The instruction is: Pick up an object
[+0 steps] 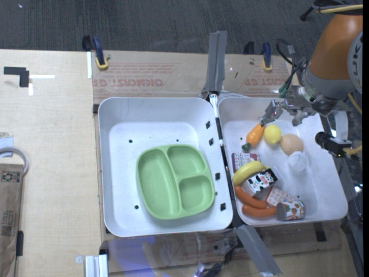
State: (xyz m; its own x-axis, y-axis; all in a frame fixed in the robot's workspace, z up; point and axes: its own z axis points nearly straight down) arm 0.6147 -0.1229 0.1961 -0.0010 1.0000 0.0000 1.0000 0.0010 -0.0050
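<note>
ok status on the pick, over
Gripper low over right bin, nothing between fingers. Nearest: carrot, lemon. Both close together.

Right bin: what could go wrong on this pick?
1. The carrot, lemon and egg sit close together near the gripper, so a grasp may nudge a neighbour.
2. The banana, sausages and cup crowd the near corner, so a clean grip looks doubtful.

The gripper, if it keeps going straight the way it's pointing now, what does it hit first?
Most likely the carrot, which lies just beyond the gripper down and left, with the lemon close beside; depth is unclear.
</note>
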